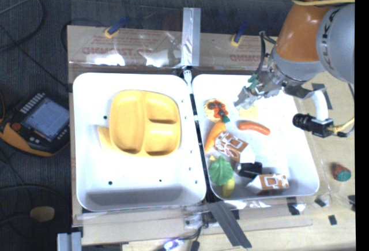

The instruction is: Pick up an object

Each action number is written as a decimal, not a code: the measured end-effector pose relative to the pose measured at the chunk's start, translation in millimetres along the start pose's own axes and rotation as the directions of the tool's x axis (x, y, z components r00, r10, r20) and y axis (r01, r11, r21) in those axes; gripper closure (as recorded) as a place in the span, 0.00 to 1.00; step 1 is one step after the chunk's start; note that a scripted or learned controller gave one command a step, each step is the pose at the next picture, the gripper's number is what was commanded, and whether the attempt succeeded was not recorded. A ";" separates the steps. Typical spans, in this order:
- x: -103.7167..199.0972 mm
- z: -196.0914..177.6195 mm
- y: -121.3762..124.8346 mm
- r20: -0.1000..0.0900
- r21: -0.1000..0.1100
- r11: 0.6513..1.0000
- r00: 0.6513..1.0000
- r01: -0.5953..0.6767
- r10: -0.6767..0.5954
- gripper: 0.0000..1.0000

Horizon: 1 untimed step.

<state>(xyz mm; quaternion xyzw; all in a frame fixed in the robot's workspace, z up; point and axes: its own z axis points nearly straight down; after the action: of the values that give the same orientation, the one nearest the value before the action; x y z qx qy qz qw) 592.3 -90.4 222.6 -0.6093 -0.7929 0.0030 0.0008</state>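
Note:
My gripper [248,96] hangs over the back part of the right bin [300,157], just above a pale yellow flat piece [249,111]. To its left lies a small round toy with red and dark topping [215,108]. A red sausage [253,127] lies just in front of the gripper. An orange carrot [214,134] and a brown-and-white box [231,145] sit nearer the middle. At the front are a green leafy toy [221,169], a black bottle [249,169] and a small brown carton [273,182]. Nothing shows between the gripper's tips.
The left bin [92,186] holds a yellow divided tray [144,122]. A metal divider [191,36] stands behind the bins. A black cylinder on a bracket [311,122] sticks out by the right bin's far side. A handheld pendant [40,120] lies off the bench at left.

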 end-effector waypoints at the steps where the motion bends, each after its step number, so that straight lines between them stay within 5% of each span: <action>1: 1.2 -5.7 -67.7 -0.002 -0.001 0.997 0.997 0.073 -0.073 1.00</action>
<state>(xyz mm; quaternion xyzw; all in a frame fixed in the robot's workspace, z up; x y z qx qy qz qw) 526.6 -106.7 228.6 -0.5801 -0.8145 0.0020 0.0016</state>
